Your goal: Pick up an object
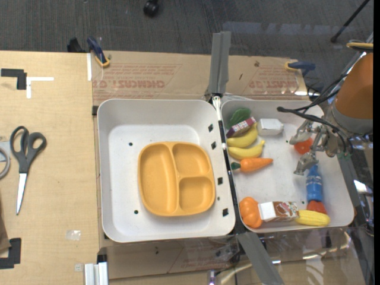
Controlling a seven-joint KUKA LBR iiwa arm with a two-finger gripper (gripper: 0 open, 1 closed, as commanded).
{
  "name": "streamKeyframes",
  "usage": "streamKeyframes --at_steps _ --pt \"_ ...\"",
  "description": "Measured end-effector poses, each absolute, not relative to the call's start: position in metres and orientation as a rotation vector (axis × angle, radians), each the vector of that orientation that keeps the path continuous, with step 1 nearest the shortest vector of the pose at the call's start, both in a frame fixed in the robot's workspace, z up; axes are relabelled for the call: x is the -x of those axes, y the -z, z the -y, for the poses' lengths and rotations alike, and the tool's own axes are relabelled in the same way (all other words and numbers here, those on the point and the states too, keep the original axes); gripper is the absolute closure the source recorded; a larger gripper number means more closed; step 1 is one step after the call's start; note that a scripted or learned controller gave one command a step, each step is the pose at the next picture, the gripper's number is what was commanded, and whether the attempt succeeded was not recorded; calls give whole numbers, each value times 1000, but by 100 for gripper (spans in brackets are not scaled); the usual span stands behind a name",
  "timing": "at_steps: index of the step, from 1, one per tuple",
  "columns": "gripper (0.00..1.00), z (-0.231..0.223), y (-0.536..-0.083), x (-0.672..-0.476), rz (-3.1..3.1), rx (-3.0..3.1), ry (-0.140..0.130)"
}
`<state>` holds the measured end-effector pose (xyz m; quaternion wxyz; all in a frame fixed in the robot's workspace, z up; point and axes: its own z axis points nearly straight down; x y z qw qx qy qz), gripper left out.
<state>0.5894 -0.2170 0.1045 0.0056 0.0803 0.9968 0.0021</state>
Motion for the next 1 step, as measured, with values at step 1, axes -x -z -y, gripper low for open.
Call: streamKeyframes --at_steps 1 --pt "100 217 -115 -591 -3114 -250 -3"
